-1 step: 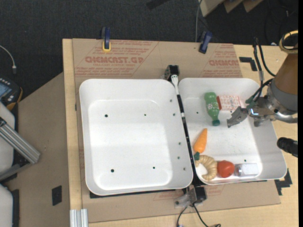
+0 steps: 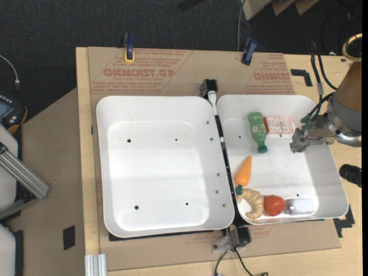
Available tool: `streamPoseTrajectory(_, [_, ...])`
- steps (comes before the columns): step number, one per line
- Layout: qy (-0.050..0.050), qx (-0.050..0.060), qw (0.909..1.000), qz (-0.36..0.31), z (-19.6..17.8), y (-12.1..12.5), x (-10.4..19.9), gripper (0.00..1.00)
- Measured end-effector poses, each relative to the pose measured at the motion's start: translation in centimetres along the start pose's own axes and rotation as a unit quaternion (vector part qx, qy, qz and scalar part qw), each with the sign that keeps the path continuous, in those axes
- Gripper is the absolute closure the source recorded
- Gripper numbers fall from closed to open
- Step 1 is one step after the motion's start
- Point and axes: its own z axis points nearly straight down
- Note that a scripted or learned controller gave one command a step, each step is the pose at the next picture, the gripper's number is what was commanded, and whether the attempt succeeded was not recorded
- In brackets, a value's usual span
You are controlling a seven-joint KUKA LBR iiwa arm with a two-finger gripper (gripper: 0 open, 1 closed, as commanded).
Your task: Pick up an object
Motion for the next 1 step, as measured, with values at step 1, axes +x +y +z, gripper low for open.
streamPoseTrajectory(1, [0.001, 0.003, 1.0000, 0.001, 2.99, -3.51, -3.04, 1.00])
